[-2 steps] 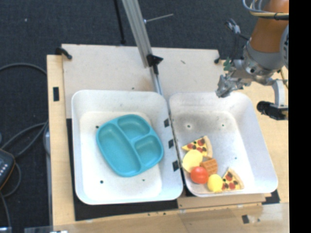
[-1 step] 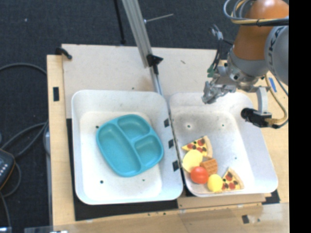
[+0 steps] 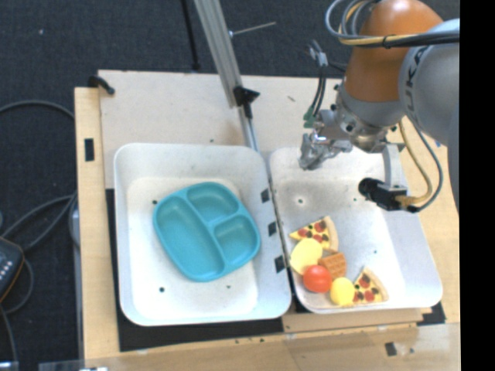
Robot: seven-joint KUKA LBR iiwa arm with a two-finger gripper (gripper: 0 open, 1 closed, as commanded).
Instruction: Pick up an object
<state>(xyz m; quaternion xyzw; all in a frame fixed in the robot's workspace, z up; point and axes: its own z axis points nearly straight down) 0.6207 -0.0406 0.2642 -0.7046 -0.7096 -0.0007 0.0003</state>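
My gripper (image 3: 311, 158) hangs over the far left corner of the right bin (image 3: 402, 238), with nothing seen between its fingers. At that bin's near edge lies a cluster of toy food: a pizza slice (image 3: 317, 230), a yellow piece (image 3: 306, 253), a red tomato (image 3: 315, 278), a waffle-like brown piece (image 3: 335, 263), a small yellow ball (image 3: 342, 291) and a second pizza slice (image 3: 370, 286). The food lies well nearer the front than the gripper.
A blue divided plate (image 3: 206, 230) lies in the left bin (image 3: 139, 207). A slanted metal pole (image 3: 224, 60) rises behind the bins. A black cable part (image 3: 383, 193) hangs over the right bin, right of the gripper.
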